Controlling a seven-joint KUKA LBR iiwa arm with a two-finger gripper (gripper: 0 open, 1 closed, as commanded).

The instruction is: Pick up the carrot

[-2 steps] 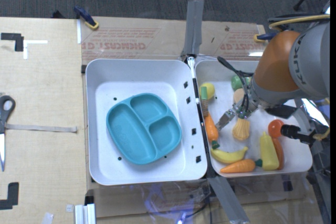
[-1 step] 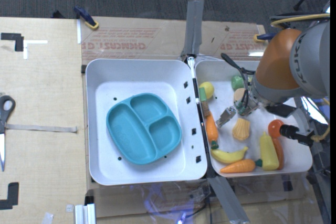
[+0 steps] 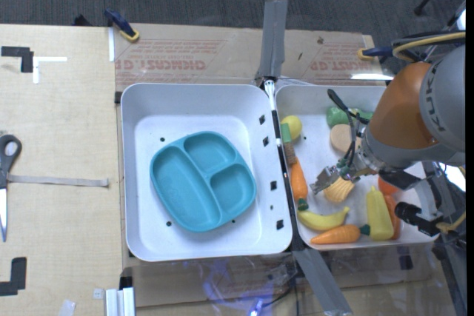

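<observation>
An orange carrot (image 3: 335, 234) lies flat along the front wall of the right bin (image 3: 355, 91), just below a yellow banana (image 3: 323, 219). A second orange, carrot-like piece (image 3: 298, 181) lies along the bin's left wall. My gripper (image 3: 330, 179) hangs low over the middle of the right bin, right above a tan ridged piece (image 3: 340, 192). It is to the right of the carrot-like piece and well behind the flat carrot. Neither orange piece touches it.
The right bin also holds a yellow lemon (image 3: 291, 127), a green piece (image 3: 340, 115), a tan round piece (image 3: 341, 137) and a yellow piece (image 3: 379, 215) at the front right. A blue divided plate (image 3: 204, 180) lies in the left bin (image 3: 141, 181).
</observation>
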